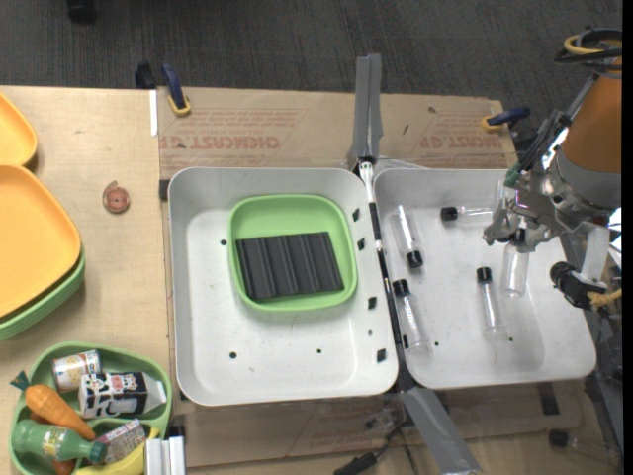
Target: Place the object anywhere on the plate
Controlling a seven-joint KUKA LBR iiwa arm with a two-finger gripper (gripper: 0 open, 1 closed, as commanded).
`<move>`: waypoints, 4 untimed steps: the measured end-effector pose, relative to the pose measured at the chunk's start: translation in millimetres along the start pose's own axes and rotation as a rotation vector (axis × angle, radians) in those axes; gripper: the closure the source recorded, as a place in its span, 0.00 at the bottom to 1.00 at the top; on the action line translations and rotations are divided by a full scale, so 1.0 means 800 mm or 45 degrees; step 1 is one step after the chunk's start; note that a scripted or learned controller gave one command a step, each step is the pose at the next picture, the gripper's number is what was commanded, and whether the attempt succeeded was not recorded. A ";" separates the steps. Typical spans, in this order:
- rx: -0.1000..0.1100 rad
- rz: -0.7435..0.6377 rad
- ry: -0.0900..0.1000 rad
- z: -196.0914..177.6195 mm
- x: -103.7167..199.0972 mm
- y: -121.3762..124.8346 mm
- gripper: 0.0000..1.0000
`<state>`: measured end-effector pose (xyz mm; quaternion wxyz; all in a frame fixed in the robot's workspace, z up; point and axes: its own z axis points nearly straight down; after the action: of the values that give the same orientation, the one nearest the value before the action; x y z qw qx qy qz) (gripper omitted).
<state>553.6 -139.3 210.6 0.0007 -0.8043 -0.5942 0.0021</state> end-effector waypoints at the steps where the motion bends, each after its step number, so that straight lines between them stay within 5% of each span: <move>1: 0.001 -0.286 0.002 0.037 0.004 -0.033 1.00; 2: -0.001 -0.605 0.002 0.025 0.092 -0.071 1.00; 3: -0.004 -0.737 0.000 -0.012 0.188 -0.093 1.00; 4: -0.004 -0.736 0.000 -0.012 0.188 -0.093 0.00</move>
<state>526.5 26.2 220.2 0.0000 -0.6017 -0.7987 0.0009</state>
